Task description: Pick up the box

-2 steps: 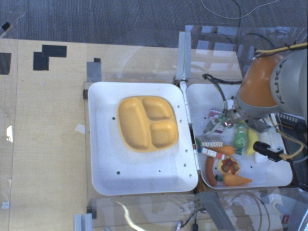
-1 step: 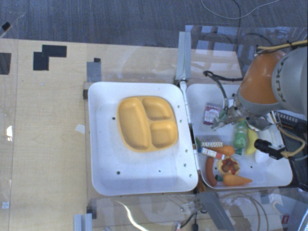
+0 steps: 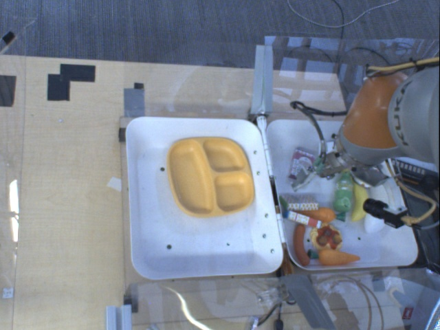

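- Carrot [image 3: 337, 258] and toy food crowd my right bin [image 3: 405, 251].
- Box [image 3: 301, 207] lies flat, awaiting pickup.
- Gripper [image 3: 308, 176] hovers near it; finger state: I cannot tell.

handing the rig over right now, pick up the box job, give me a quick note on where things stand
Gripper: low in the right bin, near a small pinkish packet; I cannot tell whether it is open or shut.
Box: the small flat one lying in the right bin beside the left wall, just above a carrot, apart from the gripper.
Left bin: holds a yellow divided tray.
Done: nothing lifted.
Left: move onto the box, grasp it, lift it.
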